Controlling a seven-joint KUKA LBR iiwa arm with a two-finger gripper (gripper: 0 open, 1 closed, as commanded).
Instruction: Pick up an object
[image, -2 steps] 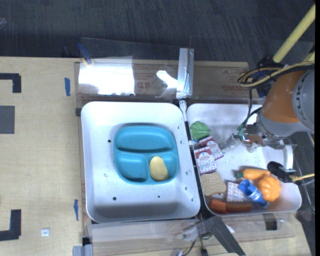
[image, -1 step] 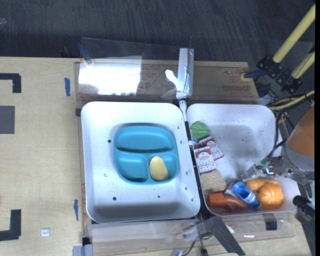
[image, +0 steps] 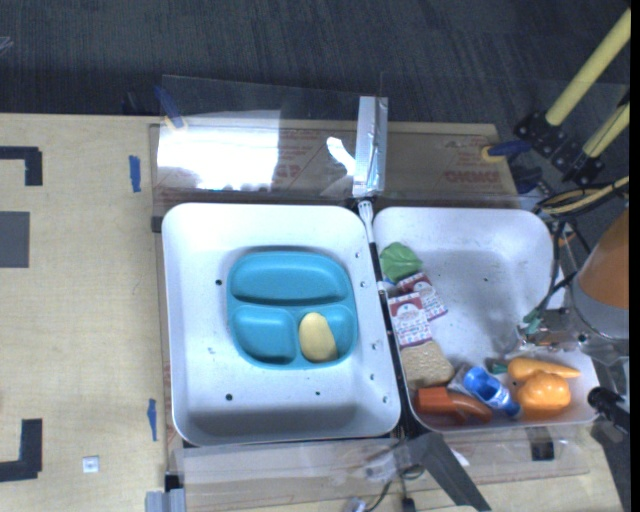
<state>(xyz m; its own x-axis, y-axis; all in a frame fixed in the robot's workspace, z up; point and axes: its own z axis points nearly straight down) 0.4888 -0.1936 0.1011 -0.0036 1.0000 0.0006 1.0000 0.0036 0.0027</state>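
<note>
At the lower right of the camera view, the arm (image: 610, 285) entered from the frame's edge, its orange band visible above the wrist. The gripper (image: 545, 335) sat low over the right bin (image: 470, 240), near that bin's right wall. Its fingers were too small and cluttered by cabling to judge; I could not tell how far apart they stood, and nothing was seen held between them.

The likeliest target, in my judgement, was the orange fruit-shaped object (image: 543, 388), lying in the bin's lower right corner just below the gripper. It looked rounded, smooth and glossy, two-toned orange and yellow.

Risks noted: the object lay close against the bin wall and crowded by a blue and white item (image: 489, 387) and a reddish-brown item (image: 447, 401) to its left. A descending finger could strike the wall or a neighbour, and the rounded surface could slip out of a closing pinch. Red and white packets (image: 412, 310), a tan cracker-like piece (image: 428, 362) and a green item (image: 399, 261) lay along the bin's left side, well apart from the gripper.

In the left bin (image: 190, 300), a blue divided tray (image: 270, 290) held a yellow egg-shaped object (image: 317, 336).
</note>
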